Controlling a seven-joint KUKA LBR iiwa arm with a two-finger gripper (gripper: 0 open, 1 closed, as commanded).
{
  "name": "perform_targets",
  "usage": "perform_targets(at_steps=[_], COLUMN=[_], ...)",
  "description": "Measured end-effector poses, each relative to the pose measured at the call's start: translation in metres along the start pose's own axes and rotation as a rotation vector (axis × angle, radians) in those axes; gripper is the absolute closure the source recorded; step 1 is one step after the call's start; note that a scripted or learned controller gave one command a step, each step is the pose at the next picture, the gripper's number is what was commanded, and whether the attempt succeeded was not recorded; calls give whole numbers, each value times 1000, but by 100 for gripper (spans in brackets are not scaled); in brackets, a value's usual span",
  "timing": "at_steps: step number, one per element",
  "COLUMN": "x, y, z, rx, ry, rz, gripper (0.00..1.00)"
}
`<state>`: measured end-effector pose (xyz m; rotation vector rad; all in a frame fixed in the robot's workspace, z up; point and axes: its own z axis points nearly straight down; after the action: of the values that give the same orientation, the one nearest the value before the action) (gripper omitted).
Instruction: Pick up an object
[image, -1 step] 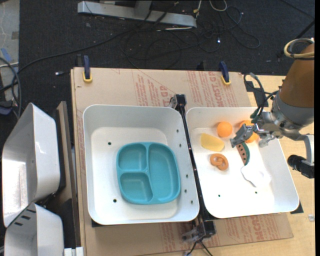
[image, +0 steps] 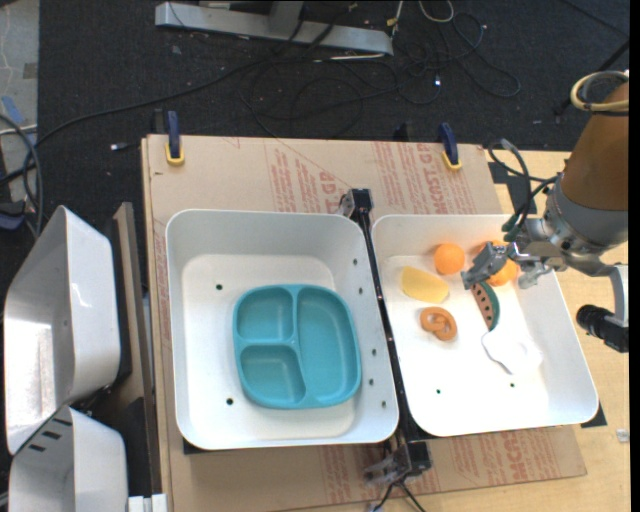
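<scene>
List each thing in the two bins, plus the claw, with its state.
teal divided plate: flat in the left bin, compartments bare
orange ball: loose in the right bin
yellow piece: lying loose
pretzel: lying flat
watermelon slice: lying just below the claw
claw: low in the right bin, nothing seen held

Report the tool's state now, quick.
Tool: low in the right bin, over the watermelon slice beside the orange; open or closed cannot be told.
</scene>
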<state>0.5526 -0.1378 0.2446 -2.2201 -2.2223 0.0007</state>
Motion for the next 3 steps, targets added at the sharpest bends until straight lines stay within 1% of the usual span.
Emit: perform_targets(at_steps=[1, 2, 3], x=[-1, 3, 4], y=[-5, -7, -8], z=[44, 108, 155], rx=[3, 5, 4], ry=[0, 1, 1], rz=[2, 2, 2], gripper=[0, 0, 0])
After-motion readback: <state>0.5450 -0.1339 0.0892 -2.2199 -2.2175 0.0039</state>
